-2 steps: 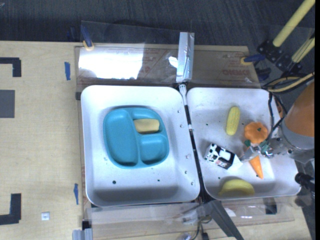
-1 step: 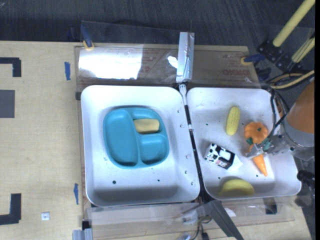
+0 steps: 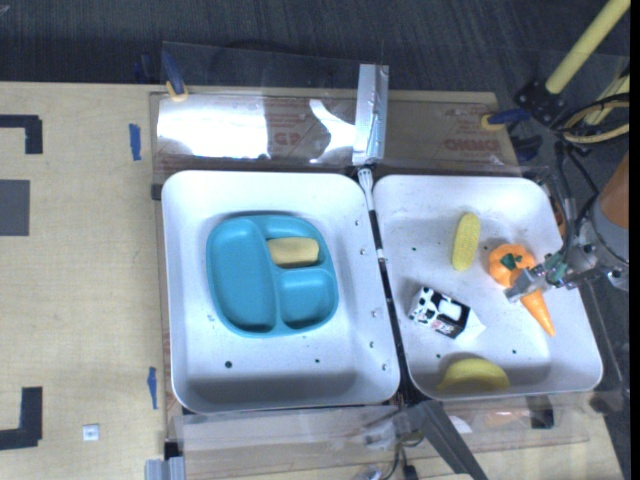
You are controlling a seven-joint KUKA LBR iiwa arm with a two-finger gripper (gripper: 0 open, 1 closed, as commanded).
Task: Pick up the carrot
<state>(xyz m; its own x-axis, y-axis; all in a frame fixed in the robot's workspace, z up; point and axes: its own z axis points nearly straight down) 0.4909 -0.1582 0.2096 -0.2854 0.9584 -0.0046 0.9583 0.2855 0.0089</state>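
The orange carrot [image 3: 541, 311] lies in the right bin [image 3: 430, 203] near its right wall, with its tip pointing toward the front right. My gripper [image 3: 538, 276] comes in from the right and sits low over the carrot's thick upper end. It is wedged between the carrot and a small orange fruit with a green stem [image 3: 505, 261]. The arm's wrist covers the bin's right rim.
The right bin also holds a yellow corn cob [image 3: 465, 240], a black-and-white toy [image 3: 440, 313] and a yellow fruit [image 3: 473, 372] at the front. In the left bin [image 3: 190, 368] a blue divided plate [image 3: 240, 268] carries a tan piece [image 3: 294, 252].
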